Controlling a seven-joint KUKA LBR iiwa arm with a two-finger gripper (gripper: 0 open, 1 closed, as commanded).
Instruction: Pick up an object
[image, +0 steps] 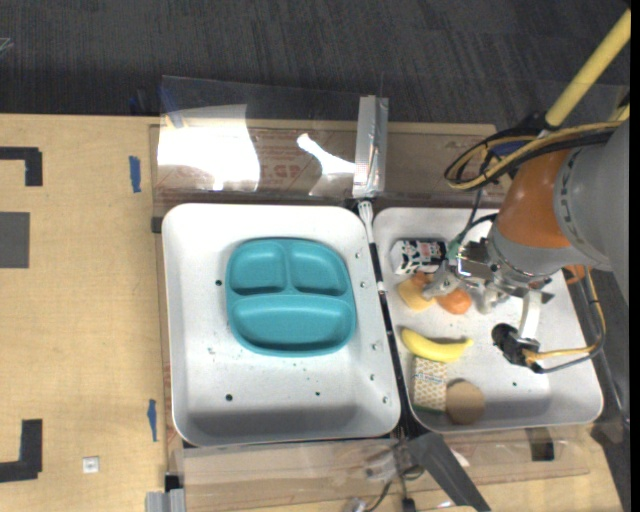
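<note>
two shallow white bins sit side by side on the tan cardboard-covered surface (70, 330). the left white bin (200, 380), in the middle of the frame, carries a teal plastic divided plate (291, 295) with three compartments, lying flat near the bin's centre.

the right white bin (570, 395), at the right of the frame, carries the loose things. a yellow banana (435, 346) lies across its middle left, curved ends pointing up. just below it lies a pale patterned packet (430, 382), and touching that packet's right side is a round brown ball-like object (465, 401) near the bin's lower edge. in the bin's upper left is a small black-and-white printed carton (417, 254). below that carton lie a yellow-orange rounded toy fruit (414, 293) and, just to its right, a small orange object (455, 301).

the grey arm with the orange band (535, 215) comes in from the upper right of the frame and bends down over the right bin. its gripper (462, 278) is low among the things at the bin's upper left, just beside the small orange object; whether it is wide, narrow or closed on anything cannot be told here. a black cable end (512, 343) hangs below the wrist, to the right of the banana.

above the bins, at the top centre, lies a clear plastic sheet (260, 150) with glare on it.
</note>
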